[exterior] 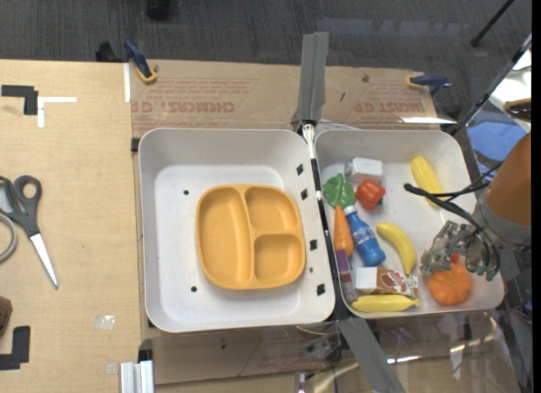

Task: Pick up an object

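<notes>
Hovering just beside the orange fruit (450, 286), the end effector (446, 248) — grip state unclear — no label reads clearly.

Illumination is even, bright and diffuse, from overhead. Both white bins (161, 214) read near full brightness without blown highlights. Shadows are soft and short, chiefly under the yellow divided plate (251, 237). Focus is sharp across the bench; slight softness on the arm (516, 197) at the right edge. Mild barrel curvature shows.
</notes>
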You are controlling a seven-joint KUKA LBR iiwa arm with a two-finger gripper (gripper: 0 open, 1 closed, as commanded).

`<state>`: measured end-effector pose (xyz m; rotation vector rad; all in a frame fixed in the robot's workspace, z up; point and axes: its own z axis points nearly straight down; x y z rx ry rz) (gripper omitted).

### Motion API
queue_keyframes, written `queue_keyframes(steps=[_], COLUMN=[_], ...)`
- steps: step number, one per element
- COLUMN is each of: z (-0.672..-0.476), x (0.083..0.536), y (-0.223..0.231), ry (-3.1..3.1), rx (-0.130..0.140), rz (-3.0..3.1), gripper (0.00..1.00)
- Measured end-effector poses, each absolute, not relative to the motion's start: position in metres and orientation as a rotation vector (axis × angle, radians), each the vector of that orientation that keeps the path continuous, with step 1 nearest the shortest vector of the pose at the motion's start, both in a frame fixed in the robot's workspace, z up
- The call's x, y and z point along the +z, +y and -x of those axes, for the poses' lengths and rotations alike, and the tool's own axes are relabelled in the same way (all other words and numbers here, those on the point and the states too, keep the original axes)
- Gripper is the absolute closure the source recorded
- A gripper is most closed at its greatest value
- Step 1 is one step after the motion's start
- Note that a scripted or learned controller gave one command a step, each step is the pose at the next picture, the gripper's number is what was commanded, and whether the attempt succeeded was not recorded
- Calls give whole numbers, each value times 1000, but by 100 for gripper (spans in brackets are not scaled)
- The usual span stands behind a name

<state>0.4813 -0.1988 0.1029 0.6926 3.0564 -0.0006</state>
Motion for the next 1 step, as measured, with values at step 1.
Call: queue_keyframes(steps=[1], z=[-491], x=[276], y=[-156], ry=[3066], rx=[0], rz=[-662], gripper=[100])
